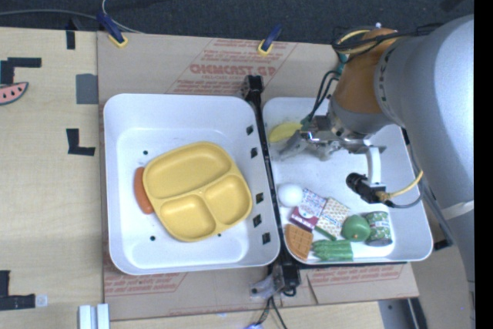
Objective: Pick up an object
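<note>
In the right bin (420, 239), toward the frame's centre right, a yellow object (283, 132) lies just beside the hand (296, 142). Whether the hand is spread cannot be told. The object is judged light and smooth, best pinched across its narrow middle.

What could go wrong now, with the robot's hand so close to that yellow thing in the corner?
The hand is low beside the yellow item, which sits against the right bin's wall. It might just shove it into the wall or scrape the wall itself. The other toys, like the white ball and green pepper, are packed close together, so a later try there may grab two or none.
</note>
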